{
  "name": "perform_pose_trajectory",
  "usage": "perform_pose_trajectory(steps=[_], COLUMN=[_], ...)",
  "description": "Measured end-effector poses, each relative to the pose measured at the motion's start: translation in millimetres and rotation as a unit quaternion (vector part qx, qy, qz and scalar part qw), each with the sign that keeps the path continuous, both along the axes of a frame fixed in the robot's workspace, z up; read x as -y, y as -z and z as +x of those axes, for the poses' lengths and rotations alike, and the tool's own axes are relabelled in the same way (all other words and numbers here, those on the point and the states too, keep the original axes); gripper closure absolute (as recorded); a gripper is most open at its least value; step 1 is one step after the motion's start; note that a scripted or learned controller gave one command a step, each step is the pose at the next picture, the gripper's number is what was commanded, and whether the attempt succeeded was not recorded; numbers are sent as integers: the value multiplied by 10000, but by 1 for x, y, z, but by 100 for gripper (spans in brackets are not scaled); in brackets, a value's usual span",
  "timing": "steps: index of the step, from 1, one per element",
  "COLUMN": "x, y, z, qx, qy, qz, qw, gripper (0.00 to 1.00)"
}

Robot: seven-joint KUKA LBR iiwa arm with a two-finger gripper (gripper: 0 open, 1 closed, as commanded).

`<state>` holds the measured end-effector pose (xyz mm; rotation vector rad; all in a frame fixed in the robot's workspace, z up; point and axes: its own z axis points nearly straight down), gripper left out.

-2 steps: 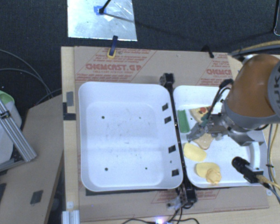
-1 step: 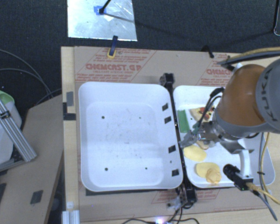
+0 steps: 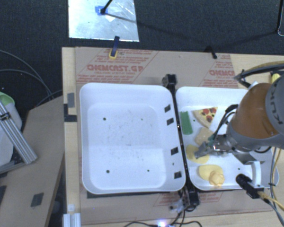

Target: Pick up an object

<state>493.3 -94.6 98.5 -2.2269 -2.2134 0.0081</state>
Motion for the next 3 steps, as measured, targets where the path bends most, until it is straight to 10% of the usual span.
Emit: perform_pose_trajectory(steps=[2,3], x=[1,-56], y=[14,-91], z=[70,-2], qx=[41,56], qy=[-49,-72], qz=[9,29], qw=[10000,10000], gripper=[0,0])
